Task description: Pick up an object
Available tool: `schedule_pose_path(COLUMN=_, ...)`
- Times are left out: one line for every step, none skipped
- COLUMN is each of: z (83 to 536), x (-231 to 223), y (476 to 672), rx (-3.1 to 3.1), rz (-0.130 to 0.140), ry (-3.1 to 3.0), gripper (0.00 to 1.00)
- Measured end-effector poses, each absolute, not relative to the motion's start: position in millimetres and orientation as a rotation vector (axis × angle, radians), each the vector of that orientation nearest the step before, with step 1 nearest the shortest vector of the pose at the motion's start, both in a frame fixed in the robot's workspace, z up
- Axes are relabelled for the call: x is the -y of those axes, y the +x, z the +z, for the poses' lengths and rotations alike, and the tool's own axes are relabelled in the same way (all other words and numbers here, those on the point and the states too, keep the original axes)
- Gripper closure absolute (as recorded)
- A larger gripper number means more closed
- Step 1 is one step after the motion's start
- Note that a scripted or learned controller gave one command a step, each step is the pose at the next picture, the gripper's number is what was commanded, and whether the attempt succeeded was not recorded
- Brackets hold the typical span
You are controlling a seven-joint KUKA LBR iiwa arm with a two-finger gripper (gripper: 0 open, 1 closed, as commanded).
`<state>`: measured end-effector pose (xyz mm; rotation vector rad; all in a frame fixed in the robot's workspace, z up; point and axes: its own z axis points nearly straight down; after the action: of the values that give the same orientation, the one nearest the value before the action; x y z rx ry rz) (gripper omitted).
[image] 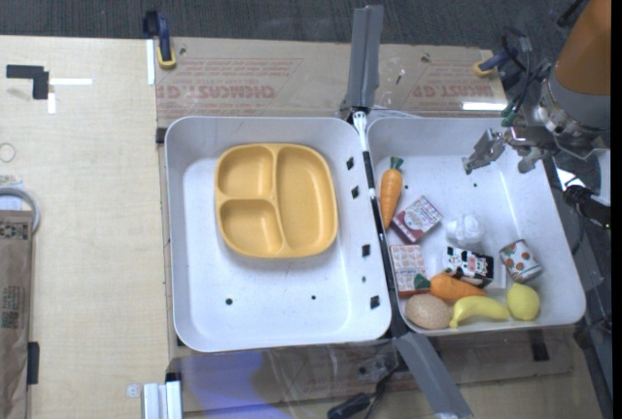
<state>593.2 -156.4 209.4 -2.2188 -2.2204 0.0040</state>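
My gripper (505, 157) hangs over the back right part of the right bin (569, 242), its two fingers spread apart with nothing between them, so it is open. Below it in that bin lie a carrot (390, 193) by the left wall, a small red and white carton (418, 219), a crumpled white thing (466, 230), a black and white carton (469, 263), a small can (520, 260), a lemon (524, 302), a banana (478, 311), a second carrot (455, 287), a tan potato (428, 311) and a pink packet (407, 263).
The left bin (185, 242) holds a yellow divided plate (277, 200). A grey divider post (364, 57) stands behind the wall between the two bins. The bin floor right under the gripper is bare white.
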Motion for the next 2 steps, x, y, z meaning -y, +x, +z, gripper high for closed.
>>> schedule_pose_path(z=98, x=95, y=568.5, rx=2.266, rz=-0.004, ry=-2.177, gripper=0.00)
schedule_pose_path(z=97, x=101, y=539.0, rx=2.455, rz=-0.012, ry=-1.976, gripper=0.00)
